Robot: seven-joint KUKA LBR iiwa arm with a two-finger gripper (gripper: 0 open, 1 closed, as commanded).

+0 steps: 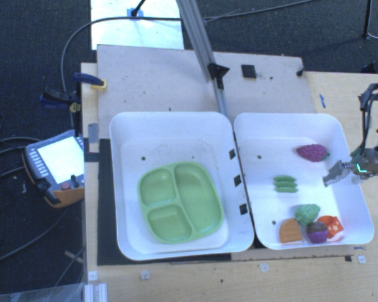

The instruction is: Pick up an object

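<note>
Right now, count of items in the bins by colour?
Green: 3 — divided plate, pea pods, leafy piece
Purple: 2 — grapes, small purple piece
Orange: 1 — orange piece
Red: 1 — red piece
Total: 7

Bright, even light (slightly soft)

Two bins sat side by side on the table (271, 90). The left bin (123, 168) held a plate with three parts (179, 201). In the right bin (264, 150), grapes (312, 152) lay at the upper right, pea pods (285, 183) in the middle, and a heap of toy foods (310, 225) at the lower right. The gripper (334, 175) was at that bin's right edge.
</note>
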